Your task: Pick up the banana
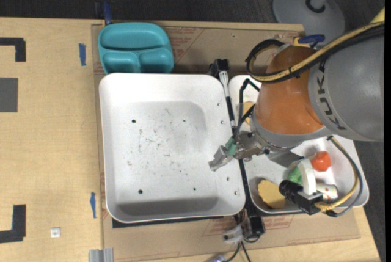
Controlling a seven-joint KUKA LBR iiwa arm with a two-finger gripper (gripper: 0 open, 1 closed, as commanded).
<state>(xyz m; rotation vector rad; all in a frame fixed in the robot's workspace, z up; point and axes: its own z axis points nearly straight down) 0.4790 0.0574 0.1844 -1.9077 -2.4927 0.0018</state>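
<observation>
The arm (317, 96) reaches in from the right and leans low across the divide between the two white bins. Its hand (227, 154) hangs just past the right rim of the left bin (122, 132), tilted over that bin's bare floor, probably swinging between bins. Whether the hand is clenched or released, I cannot tell, and nothing shows in it. The banana is hard to pin down: a yellowish shape (267, 192) lies at the near edge of the right bin (360, 190), half under the wrist, and that may be it. A white bottle with an orange cap (319, 170) lies just beside. A teal tray (135, 47) rests on the worktop (43, 132) beyond.
</observation>
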